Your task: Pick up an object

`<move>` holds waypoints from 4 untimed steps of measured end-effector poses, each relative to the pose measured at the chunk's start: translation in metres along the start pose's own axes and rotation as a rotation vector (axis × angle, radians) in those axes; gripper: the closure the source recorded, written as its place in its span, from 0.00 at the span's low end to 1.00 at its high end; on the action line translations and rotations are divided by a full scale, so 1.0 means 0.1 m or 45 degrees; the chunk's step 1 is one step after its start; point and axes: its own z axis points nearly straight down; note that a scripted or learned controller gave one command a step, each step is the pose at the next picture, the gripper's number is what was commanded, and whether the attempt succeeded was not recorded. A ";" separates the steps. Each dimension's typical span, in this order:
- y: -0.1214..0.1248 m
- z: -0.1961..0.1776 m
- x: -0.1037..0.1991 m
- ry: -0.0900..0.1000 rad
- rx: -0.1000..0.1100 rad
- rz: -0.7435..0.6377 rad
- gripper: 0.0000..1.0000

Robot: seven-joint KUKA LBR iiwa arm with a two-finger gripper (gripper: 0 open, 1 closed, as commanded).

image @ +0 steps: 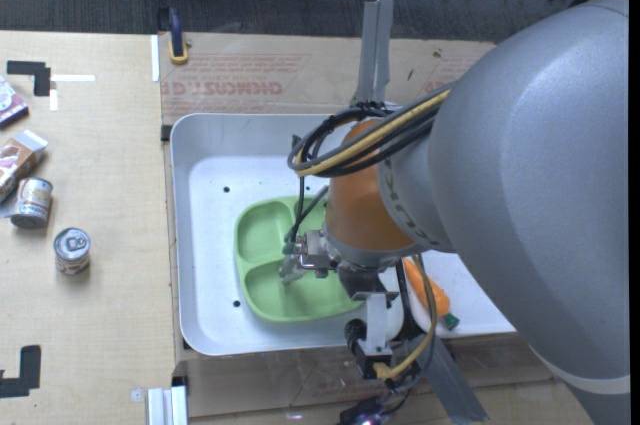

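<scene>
A light green divided plate (pixel 262 253) lies in the left white bin (pixel 200 213), toward its near side. My gripper (pixel 296 265) hangs right over the plate's right half, low and close to its surface. The orange wrist band and grey arm cover the plate's right edge. An orange object (pixel 428 291) with a green tip, like a carrot, peeks out from under the arm to the right of the plate.
On the wooden bench left of the bin stand two small cans (pixel 72 250) and some packets (pixel 14 158). A blue clamp (pixel 175 35) sits at the bin's far left corner. A grey post (pixel 377 53) rises behind the bin.
</scene>
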 end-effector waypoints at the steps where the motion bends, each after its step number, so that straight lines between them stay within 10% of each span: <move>1: 0.18 -1.82 0.28 -0.001 -0.003 -0.354 0.00; 2: -0.02 -2.02 0.41 -0.001 -0.003 -0.127 0.00; 3: -0.01 -2.11 0.40 -0.004 -0.001 -0.127 1.00; 4: -0.01 -2.11 0.40 -0.004 -0.001 -0.127 0.00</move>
